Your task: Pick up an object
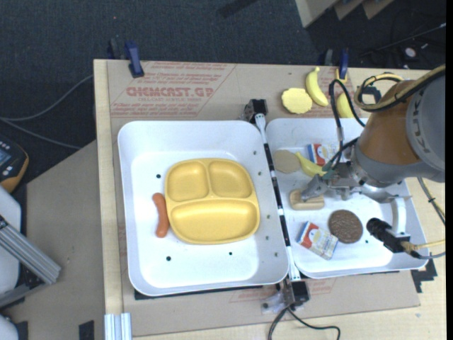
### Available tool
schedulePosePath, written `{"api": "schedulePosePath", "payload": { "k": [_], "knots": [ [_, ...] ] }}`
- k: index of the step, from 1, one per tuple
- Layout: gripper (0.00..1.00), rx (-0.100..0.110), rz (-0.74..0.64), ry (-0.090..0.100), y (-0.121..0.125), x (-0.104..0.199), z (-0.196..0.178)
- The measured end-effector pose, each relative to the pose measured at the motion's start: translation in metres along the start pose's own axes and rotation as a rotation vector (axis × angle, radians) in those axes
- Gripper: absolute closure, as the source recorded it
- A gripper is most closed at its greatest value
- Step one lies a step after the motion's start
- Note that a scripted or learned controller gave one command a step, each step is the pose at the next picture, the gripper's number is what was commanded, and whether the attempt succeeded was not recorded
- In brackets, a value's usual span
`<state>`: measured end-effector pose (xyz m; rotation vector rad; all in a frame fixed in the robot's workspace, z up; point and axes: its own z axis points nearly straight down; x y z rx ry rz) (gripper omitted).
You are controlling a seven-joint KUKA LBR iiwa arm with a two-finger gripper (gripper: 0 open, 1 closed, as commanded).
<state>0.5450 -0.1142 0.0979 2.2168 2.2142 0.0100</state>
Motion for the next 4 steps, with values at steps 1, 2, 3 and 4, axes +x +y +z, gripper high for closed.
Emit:
{"api": "schedulePosePath", "payload": {
  "k": [1, 2, 3, 4],
  "knots": [
    [0.0, 0.005, 0.003, -0.001, 0.005, -0.067, 0.012],
    [0.0, 0.01, -0.003, 0.005, 0.043, -0.102, 0.012],
    [0.0, 0.009, -0.007, 0.0, 0.102, -0.071, 0.013],
    [0.0, 0.042, -0.006, 0.003, 0.115, -0.071, 0.016]
  ]
}}
